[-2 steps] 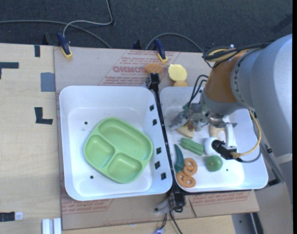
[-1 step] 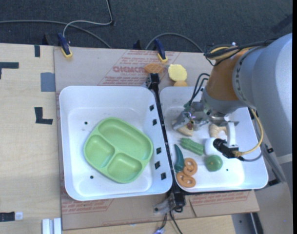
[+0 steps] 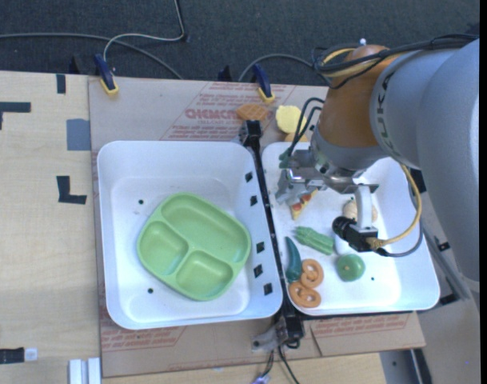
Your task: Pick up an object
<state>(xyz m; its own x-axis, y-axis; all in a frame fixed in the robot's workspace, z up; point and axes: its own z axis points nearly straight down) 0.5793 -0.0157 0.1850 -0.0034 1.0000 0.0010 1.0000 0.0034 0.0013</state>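
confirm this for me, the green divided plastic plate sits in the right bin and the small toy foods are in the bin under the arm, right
Not quite: the camera view shows the green divided plastic plate lying in the left white bin, not the right. The small toy foods are indeed in the right bin, under the arm.

Left bin (image 3: 115, 214): white plastic, smooth, with a soft sheen. Right bin (image 3: 411, 282): same white plastic. Green tray (image 3: 193, 246): smooth plastic, matt to slightly glossy along its divider ridges. Sheet (image 3: 163, 114) under the bins looked like brown cardboard, matt, printed in red. Tabletop (image 3: 31, 238): pale wood-grain finish, dull. Arm (image 3: 439, 114): smooth grey casing with a faint gloss; orange band (image 3: 351, 94) shinier, catching light. Tool (image 3: 295, 186): bare metal, silvery, reflective. Toy foods in the right bin looked like moulded plastic: green ball (image 3: 349, 267) glossy, pretzels (image 3: 309, 282) matt orange, green pod (image 3: 315, 239) ribbed. Floor (image 3: 243, 14): dark, rough carpet-like texture.
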